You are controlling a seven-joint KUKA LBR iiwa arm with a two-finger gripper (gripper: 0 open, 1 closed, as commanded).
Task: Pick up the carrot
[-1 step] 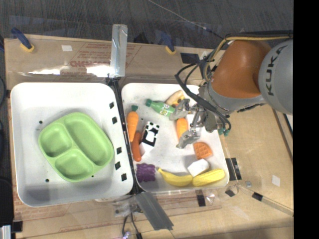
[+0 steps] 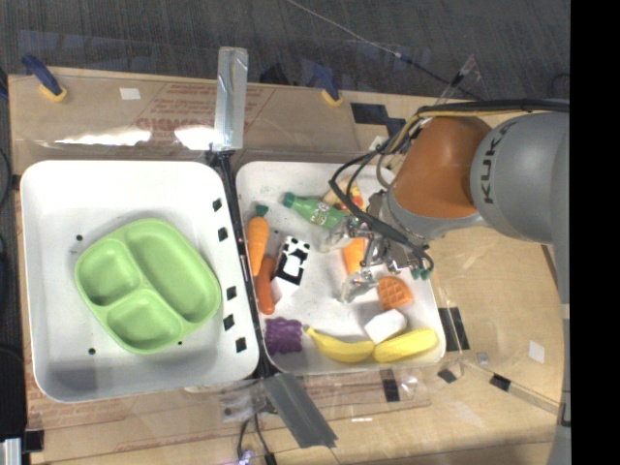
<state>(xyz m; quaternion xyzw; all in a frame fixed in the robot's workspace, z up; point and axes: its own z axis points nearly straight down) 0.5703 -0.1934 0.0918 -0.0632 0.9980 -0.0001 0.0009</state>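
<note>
Brown worktop carries two bins; the carrot (image 2: 259,260) lies along the right bin's (image 2: 426,352) left wall. It looks stiff, light, smooth: grip mid-length. My jaws (image 2: 363,277), state unclear, hover right of the carrot.
</note>
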